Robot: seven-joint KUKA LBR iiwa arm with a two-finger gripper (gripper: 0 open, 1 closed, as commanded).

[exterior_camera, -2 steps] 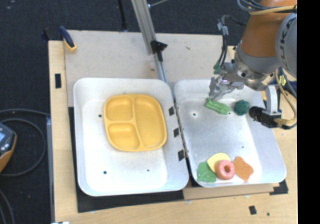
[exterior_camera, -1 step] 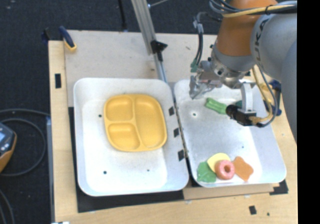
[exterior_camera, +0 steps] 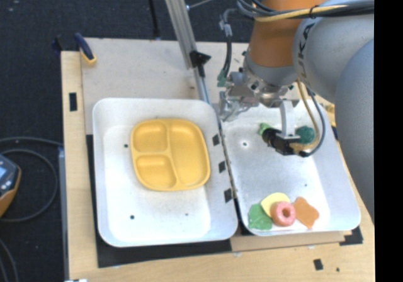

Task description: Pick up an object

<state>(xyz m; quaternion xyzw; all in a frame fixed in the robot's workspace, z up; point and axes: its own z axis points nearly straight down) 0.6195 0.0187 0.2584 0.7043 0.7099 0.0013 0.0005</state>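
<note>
My gripper (exterior_camera: 234,108) hangs under the orange wrist band, over the far left corner of the right bin (exterior_camera: 327,177), close to the wall between the bins. Just to its right, on the bin floor, lie a small green piece (exterior_camera: 264,128) and a teal object (exterior_camera: 306,133), partly hidden by a black cable loop. At the bin's near edge a green toy (exterior_camera: 257,217), a yellow toy (exterior_camera: 274,200), a pink donut (exterior_camera: 284,214) and an orange toy (exterior_camera: 307,212) are clustered. Nothing shows between the gripper's tips.
A yellow divided plate (exterior_camera: 170,153) lies in the left bin (exterior_camera: 113,211). A slanted metal post (exterior_camera: 179,19) rises behind the bins, close to the gripper. The grey arm covers the right bin's far right corner.
</note>
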